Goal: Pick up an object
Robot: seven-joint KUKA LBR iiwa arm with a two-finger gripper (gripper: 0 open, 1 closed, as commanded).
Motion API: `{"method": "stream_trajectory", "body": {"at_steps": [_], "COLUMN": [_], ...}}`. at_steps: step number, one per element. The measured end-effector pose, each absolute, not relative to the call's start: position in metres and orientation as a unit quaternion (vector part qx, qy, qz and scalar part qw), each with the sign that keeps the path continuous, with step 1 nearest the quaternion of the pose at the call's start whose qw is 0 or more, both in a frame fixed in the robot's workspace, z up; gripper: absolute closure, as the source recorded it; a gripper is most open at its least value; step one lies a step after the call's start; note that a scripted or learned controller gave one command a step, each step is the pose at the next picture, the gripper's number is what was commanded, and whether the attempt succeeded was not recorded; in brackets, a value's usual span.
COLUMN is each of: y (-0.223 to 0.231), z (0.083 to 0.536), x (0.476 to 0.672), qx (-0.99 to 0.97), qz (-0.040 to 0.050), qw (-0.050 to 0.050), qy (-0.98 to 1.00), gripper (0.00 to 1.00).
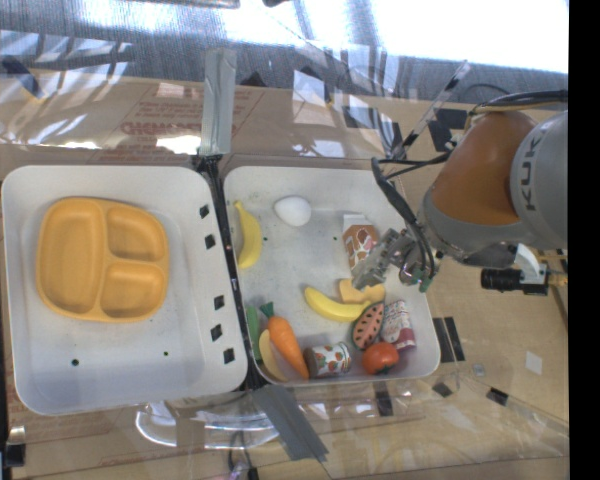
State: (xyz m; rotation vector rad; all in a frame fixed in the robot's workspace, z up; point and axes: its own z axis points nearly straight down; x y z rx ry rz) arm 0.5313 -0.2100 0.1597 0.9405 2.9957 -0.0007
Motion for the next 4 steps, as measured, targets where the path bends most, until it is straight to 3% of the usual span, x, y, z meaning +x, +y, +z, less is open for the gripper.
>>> {"method": "stream_trajectory", "body": {"at_steps": [1, 2, 3, 4], "y": [-0.210, -0.133, -0.211, -0.169], "z": [0.171, 0.194, 0.299, 0.291], "x": [0.628, 0.644, 0.643, 0.640], "qx": [0.369, 0.460, 0.447, 0.391], "qz": [-0.0001, 0.0002, -0.0002, -0.0004], "qw": [0.001, 0.001, 0.005, -0.001], "qy": [0.929, 0.888, 0.895, 0.920], "gripper": [1.00, 1.00, 1.00, 1.00]}}
